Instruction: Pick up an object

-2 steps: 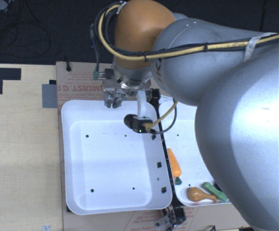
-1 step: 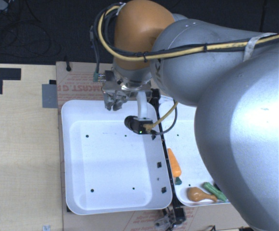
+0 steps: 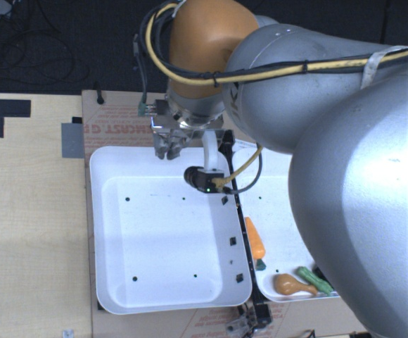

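Bins (image 3: 105, 189) – two; right one holds one carrot (image 3: 255, 238), one brown piece (image 3: 292, 284); end effector (image 3: 167, 148) state unclear.

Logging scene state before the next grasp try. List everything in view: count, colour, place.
shallow white plastic bin on the left: 1, white, bench centre
shallow white plastic bin on the right: 1, white, partly under the arm
orange carrot-shaped toy: 1, orange, right bin by the divider
tan pear-shaped toy: 1, tan, right bin near corner
green stick-shaped toy: 1, green, beside the tan one
grey arm with orange band: 1, from the right
gripper: 1, grey, over the left bin's far edge
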{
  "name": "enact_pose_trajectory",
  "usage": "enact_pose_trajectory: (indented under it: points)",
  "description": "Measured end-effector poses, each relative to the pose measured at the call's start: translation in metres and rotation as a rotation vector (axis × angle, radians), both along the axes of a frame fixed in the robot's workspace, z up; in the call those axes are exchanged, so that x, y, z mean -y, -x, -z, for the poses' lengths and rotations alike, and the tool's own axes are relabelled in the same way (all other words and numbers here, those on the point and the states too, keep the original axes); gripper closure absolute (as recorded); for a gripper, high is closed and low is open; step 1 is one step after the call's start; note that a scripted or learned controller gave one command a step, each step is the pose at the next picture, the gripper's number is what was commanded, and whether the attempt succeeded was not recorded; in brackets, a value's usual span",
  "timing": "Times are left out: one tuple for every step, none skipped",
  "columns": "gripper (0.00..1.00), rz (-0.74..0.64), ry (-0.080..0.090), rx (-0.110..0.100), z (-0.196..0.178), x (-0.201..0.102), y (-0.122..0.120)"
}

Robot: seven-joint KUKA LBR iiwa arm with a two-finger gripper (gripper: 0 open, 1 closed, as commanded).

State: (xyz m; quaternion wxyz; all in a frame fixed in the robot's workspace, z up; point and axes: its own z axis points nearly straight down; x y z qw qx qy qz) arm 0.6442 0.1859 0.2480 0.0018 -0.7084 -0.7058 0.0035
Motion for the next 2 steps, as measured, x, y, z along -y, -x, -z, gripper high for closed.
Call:
enact_pose_trajectory:
  points:
    - [1.00, -0.005, 0.002, -0.009, 0.148, -0.024, 0.004]
    - [1.00, -0.001, -0.003, 0.011, 0.069, -0.018, -0.001]
